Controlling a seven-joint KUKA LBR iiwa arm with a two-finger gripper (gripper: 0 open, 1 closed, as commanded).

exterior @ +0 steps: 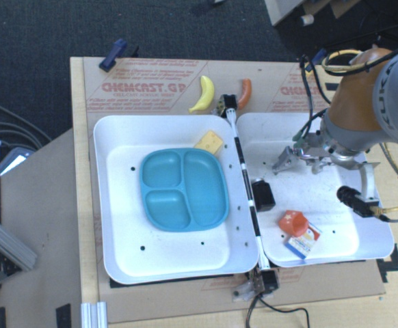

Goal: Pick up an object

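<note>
So there are two white bins side by side on the bench, the left bin (117,244) and the right bin (363,241). The left one has two things in it: one blue divided plate (184,188) with three compartments, sitting about dead center, and one yellow sponge-like block (209,142) just touching the plate's upper right edge. The right bin has two loose things too: one small black block (262,195) hard against its left wall, and one red and white packet (299,230) with a bit of blue at its lower end, lying lower center, near the black block but not touching it. Outside the bins, along the top of the board, there's one banana (202,94) and one orange carrot-looking piece (244,93) right next to each other, plus one blue clip (112,55) at the board's upper left corner. The gripper (286,159) hangs over the upper part of the right bin, well above the packet, prongs splayed apart with nothing between them.
</note>
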